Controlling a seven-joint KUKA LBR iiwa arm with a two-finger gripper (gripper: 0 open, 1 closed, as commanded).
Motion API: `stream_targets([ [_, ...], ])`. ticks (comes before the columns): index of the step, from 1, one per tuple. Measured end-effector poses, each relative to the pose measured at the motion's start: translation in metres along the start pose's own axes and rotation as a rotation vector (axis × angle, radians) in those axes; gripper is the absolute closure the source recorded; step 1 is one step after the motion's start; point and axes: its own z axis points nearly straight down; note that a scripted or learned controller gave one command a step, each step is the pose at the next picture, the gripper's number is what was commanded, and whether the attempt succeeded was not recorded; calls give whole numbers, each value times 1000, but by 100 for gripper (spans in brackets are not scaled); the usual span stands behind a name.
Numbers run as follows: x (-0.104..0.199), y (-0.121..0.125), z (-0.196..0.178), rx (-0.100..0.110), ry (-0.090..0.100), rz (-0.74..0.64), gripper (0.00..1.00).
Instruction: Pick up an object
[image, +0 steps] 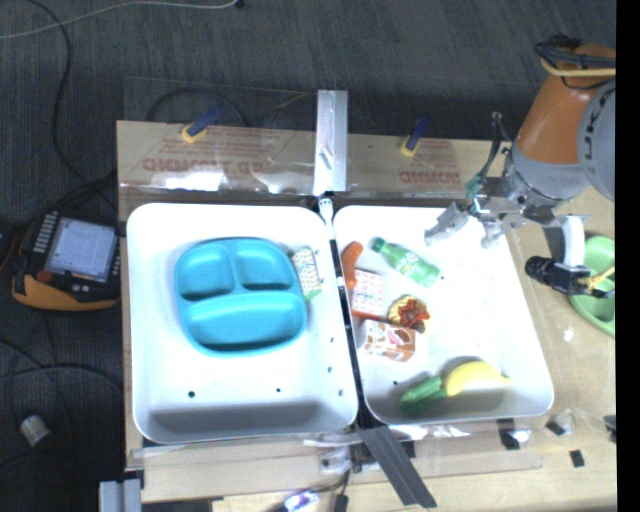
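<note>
My gripper (466, 230) hangs over the far edge of the right bin (520, 300), its two fingers spread apart and open with nothing between them. Just left of and below it lies a green bottle (405, 260). Further left along the bin's wall sits an orange-red piece (351, 258) beside a patterned packet (368, 292). A red and brown item (409, 312) and another printed packet (388, 342) lie mid-bin. Near the front wall rest a yellow banana (472, 377) and a green piece (422, 390).
The left bin (160, 390) holds a blue divided plate (240, 293) with a small printed packet (305, 270) at its right edge. A metal bar (331, 140) stands behind the bins. A green object (600, 290) lies on the bench to the right.
</note>
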Motion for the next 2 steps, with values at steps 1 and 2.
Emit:
stream_targets([
  [1, 18, 10, 116, -1, -2, -38, 0],
  [2, 18, 9, 108, 4, 0, -40, 100],
])
